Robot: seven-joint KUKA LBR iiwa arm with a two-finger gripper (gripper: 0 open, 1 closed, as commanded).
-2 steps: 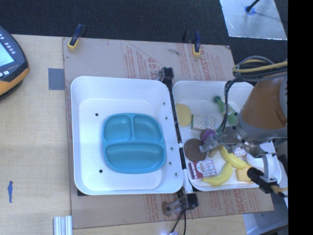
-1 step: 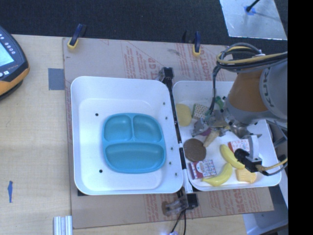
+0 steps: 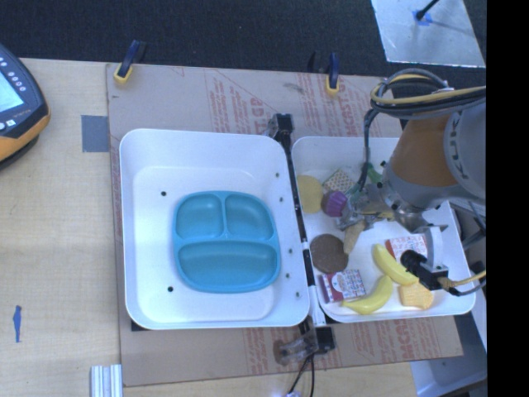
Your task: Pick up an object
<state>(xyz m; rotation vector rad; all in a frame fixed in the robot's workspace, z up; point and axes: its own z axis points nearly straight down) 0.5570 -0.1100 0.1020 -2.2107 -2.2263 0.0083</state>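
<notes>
Down in the right bin (image 3: pixel 463 308), the gripper (image 3: pixel 357 215) sits low among the toys, just beside a small purple piece (image 3: pixel 334 203) and a tan strip (image 3: pixel 353 236). Whether its fingers are spread or pressed together cannot be told, since the grey wrist and orange band of the arm (image 3: pixel 426 160) hang over them, and nothing can be seen pinched between them.

Counting the right bin's contents: two yellow bananas, one (image 3: pixel 391 265) above the other (image 3: pixel 370 297); one brown disc (image 3: pixel 328 253); one pale yellow round piece (image 3: pixel 309 193); one checked flat packet (image 3: pixel 338 179) at the top; two red-and-white printed cards, one (image 3: pixel 342 286) at the lower left and one (image 3: pixel 407 245) near the upper banana; and one orange wedge (image 3: pixel 417 297) at the lower right. These objects lie close together, several touching.

The left bin (image 3: pixel 140 222) holds one blue divided plate (image 3: pixel 226 241) with three compartments, lying flat near its middle.

Both bins rest side by side on a cardboard sheet (image 3: pixel 240 102) clipped to a light wooden bench (image 3: pixel 54 263). A yellow and grey handheld device (image 3: pixel 16 102) lies at the far left edge. Dark floor (image 3: pixel 207 15) runs behind the bench.
</notes>
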